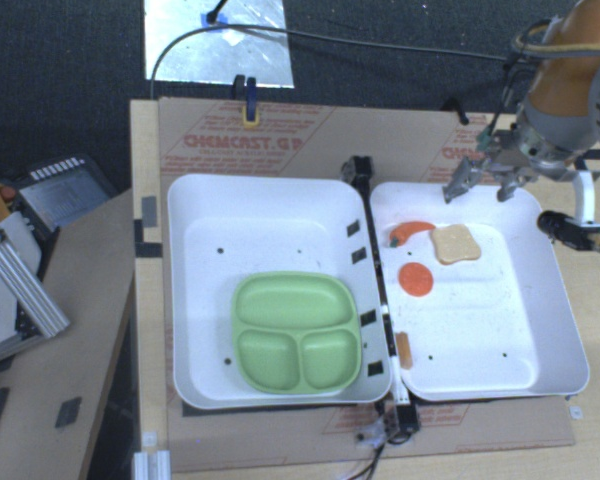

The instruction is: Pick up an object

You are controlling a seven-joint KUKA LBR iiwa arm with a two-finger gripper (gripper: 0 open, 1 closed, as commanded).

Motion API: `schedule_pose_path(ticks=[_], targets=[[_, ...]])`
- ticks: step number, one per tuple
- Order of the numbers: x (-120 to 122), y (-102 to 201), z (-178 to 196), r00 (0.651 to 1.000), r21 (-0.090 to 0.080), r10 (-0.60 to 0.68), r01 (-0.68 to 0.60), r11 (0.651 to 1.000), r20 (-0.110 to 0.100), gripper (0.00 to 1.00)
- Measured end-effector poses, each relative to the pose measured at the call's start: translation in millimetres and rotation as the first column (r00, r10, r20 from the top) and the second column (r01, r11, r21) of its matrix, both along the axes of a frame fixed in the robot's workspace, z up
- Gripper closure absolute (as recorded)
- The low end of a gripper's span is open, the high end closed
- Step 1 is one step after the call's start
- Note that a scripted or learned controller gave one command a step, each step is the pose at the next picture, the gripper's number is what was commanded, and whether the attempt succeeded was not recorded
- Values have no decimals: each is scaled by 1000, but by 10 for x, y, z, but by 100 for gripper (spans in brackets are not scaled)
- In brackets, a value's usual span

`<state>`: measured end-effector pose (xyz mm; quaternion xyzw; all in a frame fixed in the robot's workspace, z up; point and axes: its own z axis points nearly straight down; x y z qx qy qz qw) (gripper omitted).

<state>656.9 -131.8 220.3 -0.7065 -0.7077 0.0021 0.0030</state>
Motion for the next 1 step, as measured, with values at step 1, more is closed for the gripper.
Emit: schedule_pose_path(ticks=[1], targets=[[20,1,49,1000,-1,1,-1,1000,9,0]])
